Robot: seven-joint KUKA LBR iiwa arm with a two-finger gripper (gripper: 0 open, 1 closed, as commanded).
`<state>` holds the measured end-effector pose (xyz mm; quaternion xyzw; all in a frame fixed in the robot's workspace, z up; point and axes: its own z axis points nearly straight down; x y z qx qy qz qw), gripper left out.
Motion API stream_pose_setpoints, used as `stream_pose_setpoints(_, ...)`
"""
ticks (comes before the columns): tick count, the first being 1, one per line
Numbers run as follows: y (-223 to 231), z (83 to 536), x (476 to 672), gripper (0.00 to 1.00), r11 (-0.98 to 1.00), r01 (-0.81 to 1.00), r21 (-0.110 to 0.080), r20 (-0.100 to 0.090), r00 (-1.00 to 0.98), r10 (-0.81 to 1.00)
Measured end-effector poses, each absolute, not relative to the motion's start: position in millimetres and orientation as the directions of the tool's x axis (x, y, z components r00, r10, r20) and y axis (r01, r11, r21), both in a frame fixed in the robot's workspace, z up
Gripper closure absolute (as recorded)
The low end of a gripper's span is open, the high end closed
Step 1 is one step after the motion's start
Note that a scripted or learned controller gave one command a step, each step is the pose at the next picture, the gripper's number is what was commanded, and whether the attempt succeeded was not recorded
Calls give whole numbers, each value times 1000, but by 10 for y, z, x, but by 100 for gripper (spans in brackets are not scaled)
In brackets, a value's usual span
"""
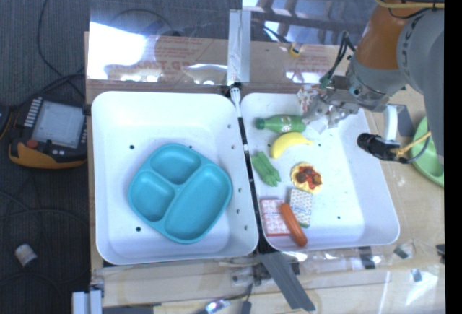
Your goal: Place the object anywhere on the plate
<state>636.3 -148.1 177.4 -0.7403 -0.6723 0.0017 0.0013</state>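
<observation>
The left bin (pixel 108 161) holds the plate (pixel 180 192), a teal dish with three sections, lying flat near the bin's middle with nothing on it. The right bin (pixel 361 182) carries all the small things, bunched toward its left half, beside the wall between the two bins. The arm (pixel 393 24) reaches in over this bin's far right corner, and its gripper (pixel 323 112) hangs low just right of the bottle (pixel 280 123), a green one lying on its side. Whether the gripper is parted or closed, I cannot tell, and nothing shows in it. Just below the bottle lies a yellow banana (pixel 289 143), touching it or nearly so. A green pod (pixel 266 168) lies to the left, a pizza slice (pixel 306 176) to the right. Nearest the front sit a red-patterned box (pixel 273 217), a sausage (pixel 293 224) and a checked wedge (pixel 302 204), crowded together.
</observation>
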Motion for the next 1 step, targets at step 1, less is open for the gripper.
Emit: stream_pose_setpoints(1, -740, 1826, 6405, 100, -92, 996, -4, 0, 92, 996)
